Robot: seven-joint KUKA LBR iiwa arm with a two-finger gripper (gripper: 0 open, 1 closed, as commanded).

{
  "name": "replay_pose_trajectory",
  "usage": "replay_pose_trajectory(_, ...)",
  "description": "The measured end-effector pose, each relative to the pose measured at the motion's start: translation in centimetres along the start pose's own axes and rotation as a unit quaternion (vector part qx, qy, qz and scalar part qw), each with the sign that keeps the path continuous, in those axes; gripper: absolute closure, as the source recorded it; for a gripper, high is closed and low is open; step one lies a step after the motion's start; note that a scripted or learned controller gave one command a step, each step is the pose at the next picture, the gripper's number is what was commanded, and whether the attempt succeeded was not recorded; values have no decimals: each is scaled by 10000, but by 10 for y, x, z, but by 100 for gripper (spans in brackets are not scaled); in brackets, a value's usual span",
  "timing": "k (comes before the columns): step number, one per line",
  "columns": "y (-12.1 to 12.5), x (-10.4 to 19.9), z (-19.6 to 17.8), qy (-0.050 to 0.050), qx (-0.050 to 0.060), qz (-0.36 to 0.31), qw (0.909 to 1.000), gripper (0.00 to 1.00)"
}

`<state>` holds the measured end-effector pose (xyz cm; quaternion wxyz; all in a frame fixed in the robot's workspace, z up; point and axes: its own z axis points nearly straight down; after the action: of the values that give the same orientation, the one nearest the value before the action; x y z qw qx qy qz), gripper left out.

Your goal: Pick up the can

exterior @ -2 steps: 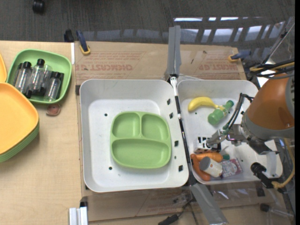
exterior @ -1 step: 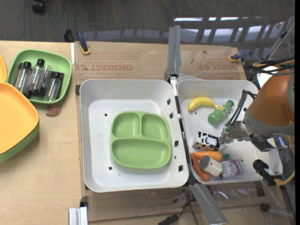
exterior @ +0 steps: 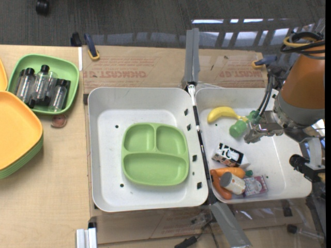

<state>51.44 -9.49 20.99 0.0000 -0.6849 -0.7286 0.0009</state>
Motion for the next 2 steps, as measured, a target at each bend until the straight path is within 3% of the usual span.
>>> replay_pose_trajectory(1, 14, 9, -112, -4, 2, -168, 9999, 100)
replay_pose_trajectory(2, 102, 25, -134, -6, 10, 863, 9963, 100)
